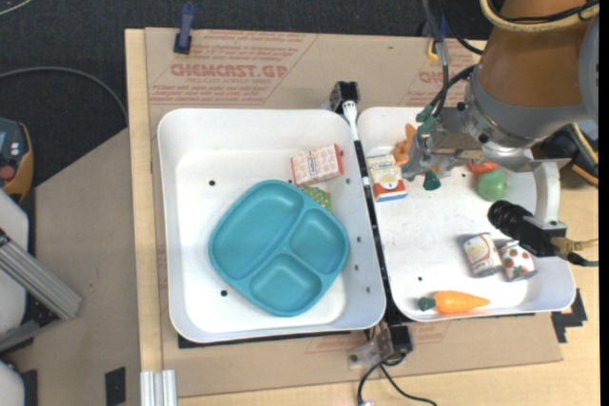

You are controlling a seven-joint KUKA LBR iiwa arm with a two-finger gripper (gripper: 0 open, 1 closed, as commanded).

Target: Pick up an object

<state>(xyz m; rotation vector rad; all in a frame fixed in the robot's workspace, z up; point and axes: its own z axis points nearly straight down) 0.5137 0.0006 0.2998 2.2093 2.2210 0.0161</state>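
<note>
Down at the front of the right bin (561, 292) lies a toy carrot (455, 302). Up by the middle wall, the fingers (422, 168) hang over the bin floor, spread a little way apart, with nothing between them. A small red and white carton (384, 177) lies just to their left. The blue plate (278, 246) sits in the left bin (176, 233).
</note>
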